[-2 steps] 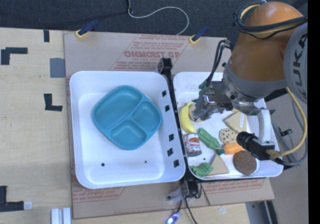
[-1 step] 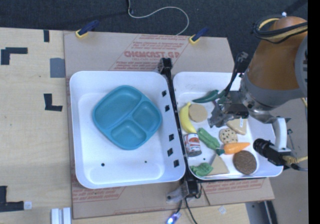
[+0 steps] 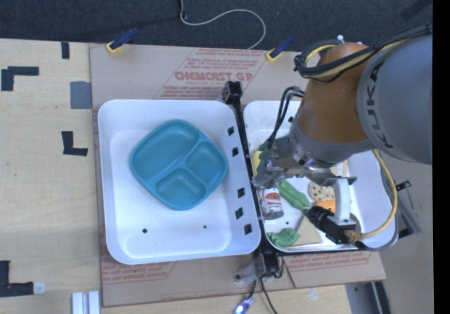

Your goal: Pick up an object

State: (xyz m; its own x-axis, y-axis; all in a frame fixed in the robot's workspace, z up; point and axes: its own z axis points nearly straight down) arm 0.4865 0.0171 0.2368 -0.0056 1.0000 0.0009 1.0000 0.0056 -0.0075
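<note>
The arm (image 3: 394, 102) is a bulky grey casing with dark lettering, an orange band (image 3: 330, 98) beneath it, black and yellow cables looping alongside.

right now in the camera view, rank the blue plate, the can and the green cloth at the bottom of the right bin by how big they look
1. blue plate, by far the largest
2. can and green cloth: look about alike, so I will not rank them

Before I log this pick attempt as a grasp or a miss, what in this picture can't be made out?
- Gripper: in the camera view the arm's wrist covers it from above, so whether it holds anything is hidden.
- Right bin: the arm hides most of its floor.
- Small can: label too small to read.
- Green items: partly hidden, kind unclear.
- Blue divided plate in the left bin: fully visible.
</note>
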